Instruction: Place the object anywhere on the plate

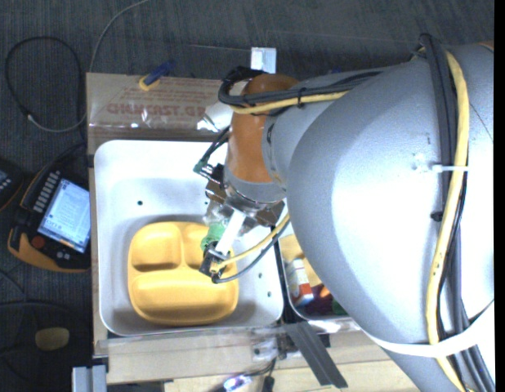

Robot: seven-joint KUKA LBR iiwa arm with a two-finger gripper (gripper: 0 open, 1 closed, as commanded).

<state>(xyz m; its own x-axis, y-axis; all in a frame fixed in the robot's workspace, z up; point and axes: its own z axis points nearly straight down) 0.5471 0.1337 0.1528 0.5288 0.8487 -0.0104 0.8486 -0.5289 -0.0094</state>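
Note:
A yellow plate [167,280] with several compartments lies in the left white bin [130,170], towards its front. My gripper [215,233] hangs over the plate's right rim, reached down from the grey arm with the orange band. A small green object [208,242] shows right at the gripper's tip, above the plate's upper right compartment. The gripper body hides most of it, and I cannot see whether it is held or resting on the plate.
The right bin [287,288] is mostly covered by the arm; a small bottle-like thing [299,278] and a dark red thing [316,302] show in it. A cardboard sheet [154,104] lies behind the left bin. A teach pendant [60,219] sits on the floor at left.

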